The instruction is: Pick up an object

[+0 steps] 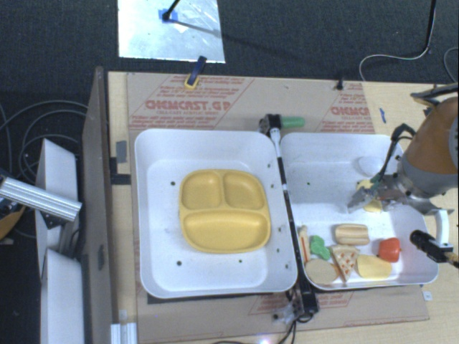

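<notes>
Two bins on table | left bin [154, 192] has yellow tray [224, 210] at centre | right bin [323, 163]: toy food [351, 253] heaped at 6 o'clock, within arm's reach | gripper [369, 196] low over yellow piece [373, 207] at 3 o'clock; its grasp state: cannot tell

Two bins sat side by side on the bench [215, 99]; the left bin [158, 213] held a divided plate [224, 211] near its middle; the right bin [323, 170] held, along its near edge from left to right, a bread roll [351, 233], a pizza slice [346, 261], a cheese wedge [374, 266] and a tomato [389, 249]; the gripper [369, 198] was behind them, over that bin.
</notes>
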`<action>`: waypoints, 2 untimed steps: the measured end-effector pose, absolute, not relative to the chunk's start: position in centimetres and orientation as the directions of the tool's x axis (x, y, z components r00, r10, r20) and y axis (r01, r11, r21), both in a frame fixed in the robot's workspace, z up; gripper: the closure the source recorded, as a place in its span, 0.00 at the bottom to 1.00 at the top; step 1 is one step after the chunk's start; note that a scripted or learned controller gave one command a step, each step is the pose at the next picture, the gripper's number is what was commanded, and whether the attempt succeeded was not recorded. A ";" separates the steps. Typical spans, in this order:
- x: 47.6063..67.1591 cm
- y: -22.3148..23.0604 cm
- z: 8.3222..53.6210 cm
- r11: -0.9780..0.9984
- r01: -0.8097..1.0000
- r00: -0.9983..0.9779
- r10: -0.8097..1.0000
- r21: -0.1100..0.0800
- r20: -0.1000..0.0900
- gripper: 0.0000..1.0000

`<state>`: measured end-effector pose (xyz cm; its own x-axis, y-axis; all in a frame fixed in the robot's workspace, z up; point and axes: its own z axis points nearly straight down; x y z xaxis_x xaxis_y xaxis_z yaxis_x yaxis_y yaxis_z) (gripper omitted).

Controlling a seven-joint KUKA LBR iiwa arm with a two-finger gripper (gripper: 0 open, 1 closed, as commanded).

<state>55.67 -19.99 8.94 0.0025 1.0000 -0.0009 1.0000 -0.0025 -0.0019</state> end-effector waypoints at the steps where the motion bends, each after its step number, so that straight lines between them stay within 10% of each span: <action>1: 48.5 -18.1 8.4 -0.002 1.000 0.002 1.000 -0.002 0.002 0.00; 2: 58.6 -18.6 17.2 0.009 1.000 -0.009 1.000 0.017 -0.006 0.00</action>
<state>58.63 -18.64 17.17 -0.0092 0.9999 -0.0058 0.9998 0.0093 0.0172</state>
